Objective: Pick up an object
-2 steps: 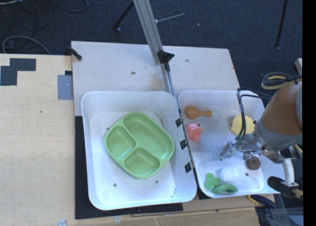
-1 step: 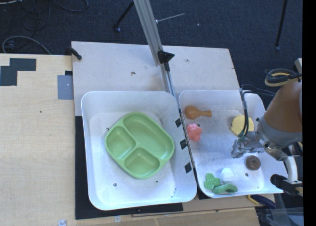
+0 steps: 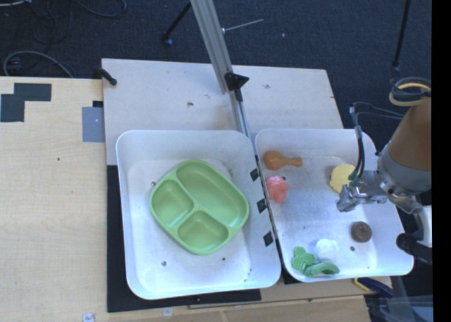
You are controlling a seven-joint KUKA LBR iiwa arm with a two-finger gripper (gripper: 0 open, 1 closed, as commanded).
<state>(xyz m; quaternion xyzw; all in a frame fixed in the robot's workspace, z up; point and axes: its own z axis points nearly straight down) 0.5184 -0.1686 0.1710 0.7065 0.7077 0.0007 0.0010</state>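
Gripper (image 3: 347, 201) is hung over right bin (image 3: 394, 261), by yellow toy (image 3: 341, 175).
Finger state can't be told; nothing seen held.

Two white bins are sitting side by side on the surface (image 3: 176, 88). A green divided plate (image 3: 199, 206) is lying in the left bin (image 3: 134, 243). The tool (image 3: 347, 201) is hovering over the right bin (image 3: 310, 141), beside a yellow object (image 3: 341, 175), with an orange piece (image 3: 280, 161), pink toy (image 3: 276, 188), brown disc (image 3: 361, 232) and green item (image 3: 312, 263) around.
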